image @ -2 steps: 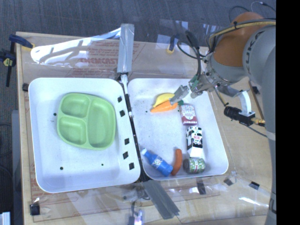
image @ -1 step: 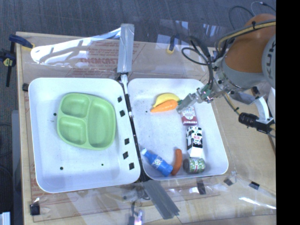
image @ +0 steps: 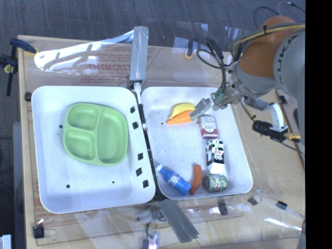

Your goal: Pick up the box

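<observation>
A small red and white box (image: 208, 127) lies flat in the right bin (image: 238, 139), near its middle right. Just below it lies a black and white cow-patterned carton (image: 215, 157). My gripper (image: 201, 109) hangs low over the upper part of the right bin, just above the box's top end and right beside the orange carrot (image: 179, 119) and the yellow banana (image: 182, 108). Nothing can be seen held in it.
Along the right bin's front edge lie a blue bottle (image: 173, 179), a reddish sausage (image: 196, 178) and a green can (image: 216, 182). The left bin (image: 46, 154) holds a green divided plate (image: 96, 134).
</observation>
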Motion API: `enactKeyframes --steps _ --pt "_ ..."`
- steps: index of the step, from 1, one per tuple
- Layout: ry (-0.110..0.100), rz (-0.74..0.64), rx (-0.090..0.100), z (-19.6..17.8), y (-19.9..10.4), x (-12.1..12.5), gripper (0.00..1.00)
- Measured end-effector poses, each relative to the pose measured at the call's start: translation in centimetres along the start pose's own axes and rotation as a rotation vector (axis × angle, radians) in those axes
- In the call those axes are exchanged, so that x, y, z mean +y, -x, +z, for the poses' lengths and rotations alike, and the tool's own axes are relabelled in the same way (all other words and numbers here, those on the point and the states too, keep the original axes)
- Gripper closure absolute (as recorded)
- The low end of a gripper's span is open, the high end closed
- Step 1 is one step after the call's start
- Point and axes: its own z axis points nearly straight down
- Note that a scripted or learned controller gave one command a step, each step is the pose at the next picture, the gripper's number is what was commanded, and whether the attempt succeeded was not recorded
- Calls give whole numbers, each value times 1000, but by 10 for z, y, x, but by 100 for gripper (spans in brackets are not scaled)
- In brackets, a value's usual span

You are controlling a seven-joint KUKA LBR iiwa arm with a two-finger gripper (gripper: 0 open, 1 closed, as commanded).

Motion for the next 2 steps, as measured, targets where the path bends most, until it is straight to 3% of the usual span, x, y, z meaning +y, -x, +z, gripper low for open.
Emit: enactKeyframes --steps 1,2 --pt "0 -5 -1 -10 0 1 100" --pt "0 -5 -1 -10 0 1 0"
